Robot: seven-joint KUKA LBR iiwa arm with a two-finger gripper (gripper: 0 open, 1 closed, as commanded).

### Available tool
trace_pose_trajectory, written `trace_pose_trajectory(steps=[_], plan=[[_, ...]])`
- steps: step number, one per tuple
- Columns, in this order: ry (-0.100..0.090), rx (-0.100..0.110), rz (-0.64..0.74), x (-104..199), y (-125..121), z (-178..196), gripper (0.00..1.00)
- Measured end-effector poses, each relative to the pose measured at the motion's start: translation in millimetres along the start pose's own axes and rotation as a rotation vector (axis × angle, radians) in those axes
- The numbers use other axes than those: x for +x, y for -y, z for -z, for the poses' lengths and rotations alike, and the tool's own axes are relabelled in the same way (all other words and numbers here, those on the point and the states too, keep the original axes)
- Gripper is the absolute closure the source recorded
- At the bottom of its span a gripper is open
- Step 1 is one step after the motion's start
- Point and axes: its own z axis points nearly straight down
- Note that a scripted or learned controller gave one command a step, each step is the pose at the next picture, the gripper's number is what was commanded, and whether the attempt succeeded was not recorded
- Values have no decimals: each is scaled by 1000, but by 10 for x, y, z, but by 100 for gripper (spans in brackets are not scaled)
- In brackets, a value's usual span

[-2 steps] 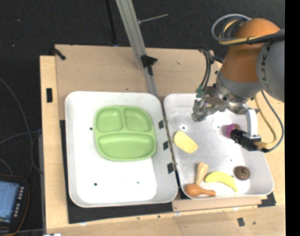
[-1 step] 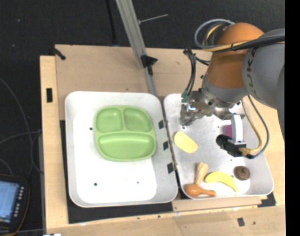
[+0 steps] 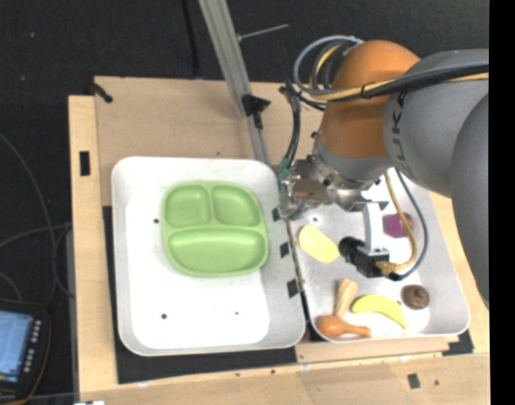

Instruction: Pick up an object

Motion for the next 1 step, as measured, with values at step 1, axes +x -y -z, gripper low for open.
trace_pose_trajectory(steps=[1], plan=[[-1, 2, 1, 593, 151, 47, 100]])
